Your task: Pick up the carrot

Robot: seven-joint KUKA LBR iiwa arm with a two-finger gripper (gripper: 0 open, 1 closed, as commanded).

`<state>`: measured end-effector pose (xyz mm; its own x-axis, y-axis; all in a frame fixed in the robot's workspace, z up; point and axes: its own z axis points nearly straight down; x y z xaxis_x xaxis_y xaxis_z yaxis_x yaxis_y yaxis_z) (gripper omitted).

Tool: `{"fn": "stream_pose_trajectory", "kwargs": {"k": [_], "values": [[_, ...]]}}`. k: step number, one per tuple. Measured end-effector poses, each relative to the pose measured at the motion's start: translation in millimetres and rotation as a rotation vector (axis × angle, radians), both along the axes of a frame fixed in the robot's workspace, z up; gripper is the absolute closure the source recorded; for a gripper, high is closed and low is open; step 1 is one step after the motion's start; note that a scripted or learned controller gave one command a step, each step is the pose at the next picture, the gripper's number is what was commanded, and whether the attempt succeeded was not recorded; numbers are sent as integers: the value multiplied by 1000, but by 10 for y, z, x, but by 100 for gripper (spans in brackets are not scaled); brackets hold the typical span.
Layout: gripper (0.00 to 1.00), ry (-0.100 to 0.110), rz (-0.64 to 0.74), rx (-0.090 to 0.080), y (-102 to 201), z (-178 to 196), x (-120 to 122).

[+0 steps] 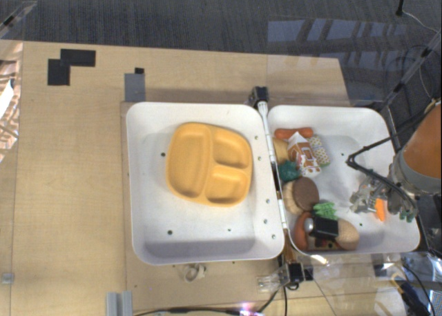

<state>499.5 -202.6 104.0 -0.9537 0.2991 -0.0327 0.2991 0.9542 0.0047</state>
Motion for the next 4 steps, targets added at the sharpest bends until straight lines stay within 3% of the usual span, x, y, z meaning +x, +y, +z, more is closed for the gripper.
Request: {"fn": "stream_pose_trajectory", "kwargs": {"k": [1, 2, 3, 4], "values": [[100, 8, 107, 1, 947, -120, 123], [100, 11, 364, -11, 329, -121, -52], [100, 9, 572, -18, 923, -114, 26], [100, 16, 824, -25, -70, -130, 314]]}}
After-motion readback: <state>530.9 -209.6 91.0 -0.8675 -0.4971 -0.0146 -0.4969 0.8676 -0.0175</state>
